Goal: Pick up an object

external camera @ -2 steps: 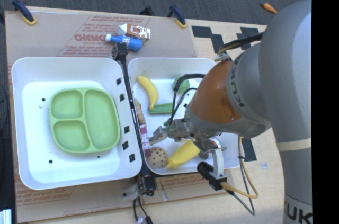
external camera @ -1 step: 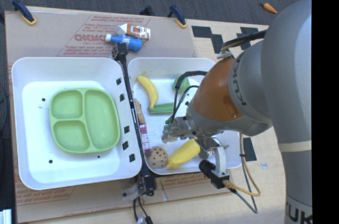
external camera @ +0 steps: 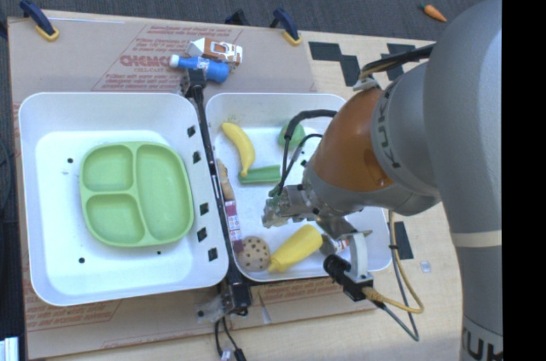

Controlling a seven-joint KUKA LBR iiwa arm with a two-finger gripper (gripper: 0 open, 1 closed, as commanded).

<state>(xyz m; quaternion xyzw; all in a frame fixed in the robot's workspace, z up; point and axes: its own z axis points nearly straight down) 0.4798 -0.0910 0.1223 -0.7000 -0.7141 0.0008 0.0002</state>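
My gripper [external camera: 283, 212] hangs low over the middle of the right bin [external camera: 256, 107], under the arm's orange band. Just below it lies a yellow block-like object [external camera: 297, 248], and a brown spotted ball [external camera: 252, 249] rests left of that. A yellow banana [external camera: 240, 148] and a green stick [external camera: 260, 174] lie up and to the left of the gripper. Beside the arm, a green piece [external camera: 294, 136] is partly hidden. Nothing can be seen held in the gripper.
The left bin [external camera: 34, 180] holds a green divided plate [external camera: 136, 193]. A slim reddish item [external camera: 227, 195] lies along the right bin's left wall. A small carton [external camera: 217, 52] and a blue-capped tube [external camera: 201, 66] sit on the cardboard behind the bins.
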